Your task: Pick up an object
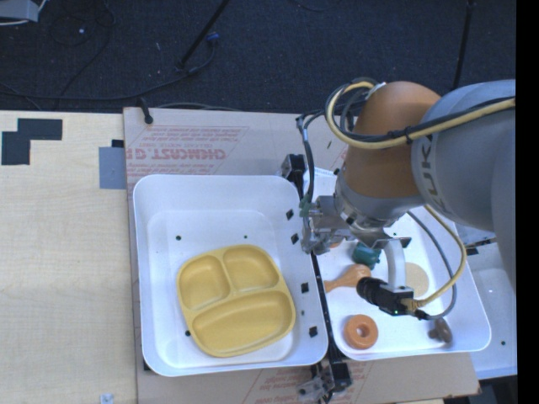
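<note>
My gripper (318,230) hangs under the orange wrist band, low over the left edge of the right bin (472,343), close to the divider between the bins. The arm's bulk covers most of it. Just to its right lie a small teal object (365,253) and a tan wooden piece (348,279). An orange ring (363,332) rests near the bin's front, a tan disc (414,278) sits further right, and a small grey-brown object (440,333) lies at the front right. I see nothing held.
The left bin (160,225) holds a yellow divided plate (236,298). A black connector with cables (381,295) hangs from the arm above the right bin. Cardboard lies under both bins, with wooden bench to the left.
</note>
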`<state>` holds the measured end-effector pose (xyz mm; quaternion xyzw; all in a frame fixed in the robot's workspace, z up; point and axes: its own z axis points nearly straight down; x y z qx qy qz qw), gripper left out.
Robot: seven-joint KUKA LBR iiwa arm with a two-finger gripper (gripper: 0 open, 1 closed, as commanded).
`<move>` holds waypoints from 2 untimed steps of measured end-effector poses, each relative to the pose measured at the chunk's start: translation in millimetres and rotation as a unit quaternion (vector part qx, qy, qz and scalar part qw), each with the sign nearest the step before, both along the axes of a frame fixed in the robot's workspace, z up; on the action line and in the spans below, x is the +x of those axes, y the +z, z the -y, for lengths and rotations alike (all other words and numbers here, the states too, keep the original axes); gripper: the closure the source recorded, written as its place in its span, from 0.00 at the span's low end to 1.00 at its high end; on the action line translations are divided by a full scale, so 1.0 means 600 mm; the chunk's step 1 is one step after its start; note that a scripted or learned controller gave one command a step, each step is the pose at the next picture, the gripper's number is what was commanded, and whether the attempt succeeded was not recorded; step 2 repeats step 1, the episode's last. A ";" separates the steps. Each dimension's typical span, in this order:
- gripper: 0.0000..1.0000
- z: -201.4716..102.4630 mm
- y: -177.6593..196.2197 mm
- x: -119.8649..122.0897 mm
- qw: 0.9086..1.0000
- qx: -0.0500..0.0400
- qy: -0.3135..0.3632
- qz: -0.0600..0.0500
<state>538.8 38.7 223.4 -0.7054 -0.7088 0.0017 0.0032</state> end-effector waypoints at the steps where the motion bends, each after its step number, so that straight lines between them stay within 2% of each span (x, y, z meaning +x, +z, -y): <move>1: 1.00 -0.096 -0.001 -0.038 1.000 0.000 0.001 0.000; 2: 1.00 -0.096 -0.001 -0.038 1.000 0.000 0.001 0.000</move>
